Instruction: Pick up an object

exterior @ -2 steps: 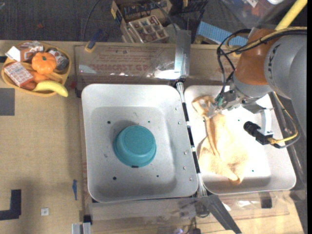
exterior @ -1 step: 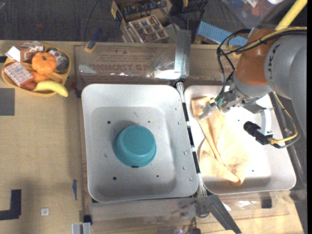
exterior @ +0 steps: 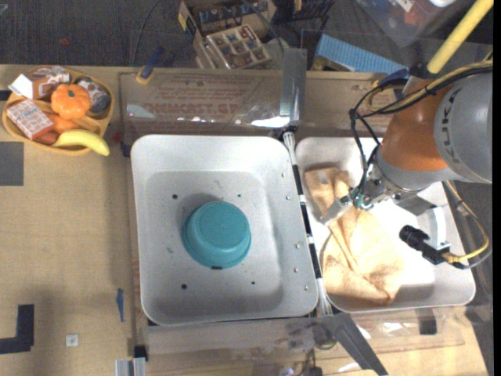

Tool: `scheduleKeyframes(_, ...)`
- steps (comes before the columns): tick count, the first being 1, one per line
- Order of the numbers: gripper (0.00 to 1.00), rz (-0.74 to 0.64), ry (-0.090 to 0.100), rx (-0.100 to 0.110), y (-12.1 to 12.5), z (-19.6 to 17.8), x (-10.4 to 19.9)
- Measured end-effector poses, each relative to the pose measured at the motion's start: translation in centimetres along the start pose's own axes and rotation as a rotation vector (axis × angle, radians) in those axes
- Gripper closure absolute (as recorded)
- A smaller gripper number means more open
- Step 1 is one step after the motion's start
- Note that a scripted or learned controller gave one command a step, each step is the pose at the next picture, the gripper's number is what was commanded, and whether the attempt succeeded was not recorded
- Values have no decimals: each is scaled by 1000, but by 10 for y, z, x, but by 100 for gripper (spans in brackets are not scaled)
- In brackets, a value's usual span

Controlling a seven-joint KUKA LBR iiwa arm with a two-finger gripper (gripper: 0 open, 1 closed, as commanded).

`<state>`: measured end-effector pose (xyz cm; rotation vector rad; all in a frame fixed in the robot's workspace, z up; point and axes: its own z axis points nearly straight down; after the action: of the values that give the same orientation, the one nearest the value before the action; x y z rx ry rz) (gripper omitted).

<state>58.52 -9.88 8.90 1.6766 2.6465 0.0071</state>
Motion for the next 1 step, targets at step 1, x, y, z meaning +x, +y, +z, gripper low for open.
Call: scheduleKeyframes(1,100,4,-4,-6,1,-12,-3)
